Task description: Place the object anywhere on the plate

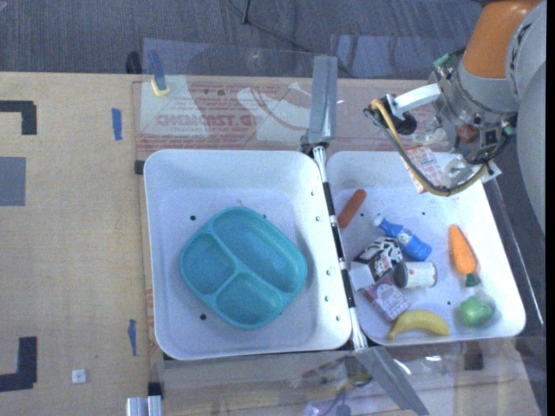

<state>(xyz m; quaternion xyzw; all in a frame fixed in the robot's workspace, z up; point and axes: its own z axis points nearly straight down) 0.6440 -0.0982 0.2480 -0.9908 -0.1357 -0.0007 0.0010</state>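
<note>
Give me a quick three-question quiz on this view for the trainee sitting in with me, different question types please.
1. True or false: the teal plate lies in the left bin with nothing on it.
2. Multiple choice: which item lies nearest the front edge of the right bin? A) hot dog B) banana C) blue bottle
3. Fill in: the carrot lies in the ___ bin.

Key: 1 true; 2 B; 3 right. The gripper hangs over the right bin's far corner.
</note>
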